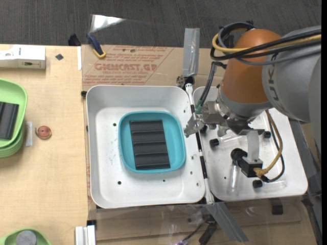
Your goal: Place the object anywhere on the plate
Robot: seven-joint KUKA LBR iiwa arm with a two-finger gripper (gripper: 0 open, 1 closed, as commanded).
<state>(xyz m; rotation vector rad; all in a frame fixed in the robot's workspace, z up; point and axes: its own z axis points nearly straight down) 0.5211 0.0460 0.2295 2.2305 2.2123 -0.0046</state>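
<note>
Gripper [195, 125] low at the seam between the two bins, under the orange band, just beside the right rim of the plate [177, 154]. Wide or narrow: cannot tell, most of it tucked beneath the wrist at this slant.

Camera view, from above:

Arm [291, 70] in from the right, grey and bulky, spread over the right bin [294, 180] and covering much of its floor. Yellow and black cables looped over the orange band.

Left bin [93, 157] white and shallow, set edge to edge with the right bin. Plate teal, round-cornered, raised rim, flat in the middle of the left bin.

Block [149, 144] black and ribbed, lying flat on the plate, well inside the rim, long side running away from the camera. Near the gripper but apart from it, a strip of teal between the two.

Cardboard [127, 63] with red print flat behind both bins. Grey strip [191, 50] upright behind the seam.

Bench [56, 188] pale wood to the left. Tray [14, 93] green, cut by the left edge, something dark inside. Box [23, 57] white, at the far left corner. Disc [43, 132] small, brownish-orange, between tray and left bin, touching neither.
</note>
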